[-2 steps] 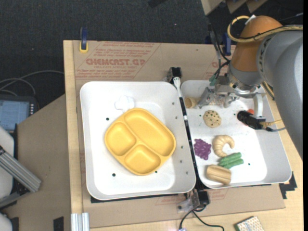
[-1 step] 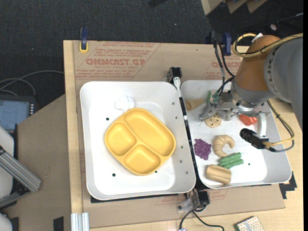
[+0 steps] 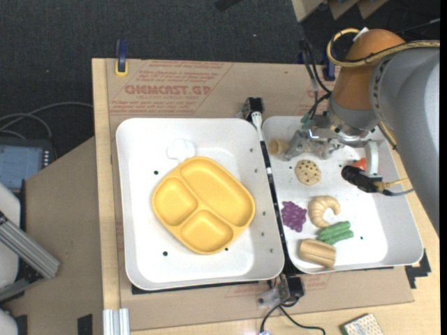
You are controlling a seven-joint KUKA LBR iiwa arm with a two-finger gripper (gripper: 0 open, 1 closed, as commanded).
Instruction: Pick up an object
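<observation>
Two shallow white bins sit side by side on a brown cardboard-covered bench (image 3: pixel 174 89). The left bin (image 3: pixel 140 257) carries a yellow plastic plate (image 3: pixel 202 203) divided into three compartments. The right bin (image 3: pixel 391 250) holds toy food: a round chocolate-chip cookie (image 3: pixel 307 172), a bunch of purple grapes (image 3: pixel 293 216), a tan croissant (image 3: pixel 324 209), a green bean pod (image 3: pixel 334 233) and a tan bread roll (image 3: pixel 317 252) near the front edge. The grey arm with its orange band (image 3: pixel 363 68) reaches in from the right, its two-finger gripper (image 3: pixel 309 140) poised at the far end of the right bin, just above the cookie. Whether it is parted or closed cannot be made out.
</observation>
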